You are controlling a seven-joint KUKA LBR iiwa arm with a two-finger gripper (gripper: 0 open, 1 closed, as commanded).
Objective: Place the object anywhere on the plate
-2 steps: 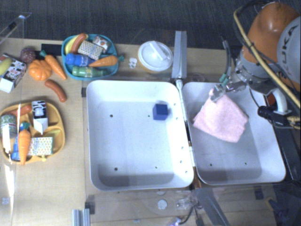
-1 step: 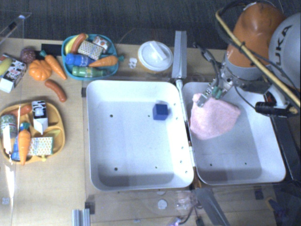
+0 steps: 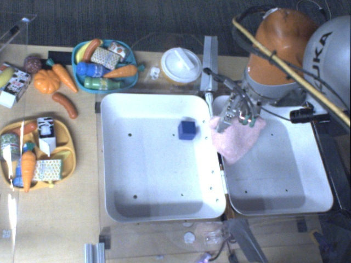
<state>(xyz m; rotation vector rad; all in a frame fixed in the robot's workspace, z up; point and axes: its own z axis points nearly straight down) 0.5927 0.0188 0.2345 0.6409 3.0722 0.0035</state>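
Blue cube [image 3: 187, 129] left of fingers [image 3: 224, 122] (apparently apart), pink plate [image 3: 237, 140] beneath.

A blue bowl [image 3: 104, 64] at the back of the counter [image 3: 82, 201] holds toy food, among them a carrot and a blue bottle. Left of it lie a small orange pumpkin [image 3: 46, 81], a loose carrot [image 3: 67, 76] and a sausage [image 3: 65, 104]. A yellow tray [image 3: 37, 153] near the left edge carries more toy groceries. A white lidded tub [image 3: 181, 64] stands behind the left bin.
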